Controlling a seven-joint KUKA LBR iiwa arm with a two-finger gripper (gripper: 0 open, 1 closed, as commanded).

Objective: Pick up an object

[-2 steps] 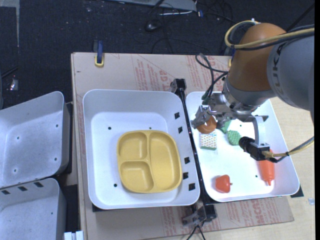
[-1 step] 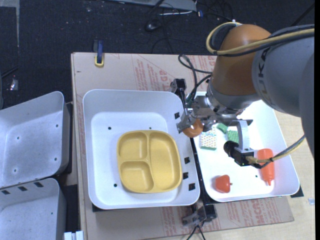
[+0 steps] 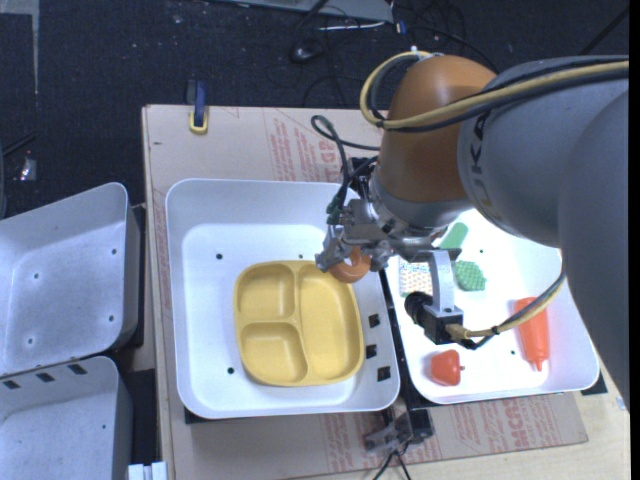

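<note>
My gripper [image 3: 350,258] hangs over the back right part of the left bin [image 3: 200,268], just past the far right corner of a yellow divided plate [image 3: 300,323]. A small round orange-brown object [image 3: 352,268] sits between its fingers, level with the plate's rim. The gripper is shut on it. The arm's orange wrist band and grey body hide the back of the right bin.
The right bin [image 3: 575,373] holds a green knobbly piece [image 3: 468,274], an orange carrot-shaped item [image 3: 533,338], a red pepper-like item [image 3: 446,367] and a speckled packet [image 3: 412,276]. Grey trays lie off the bench at the left.
</note>
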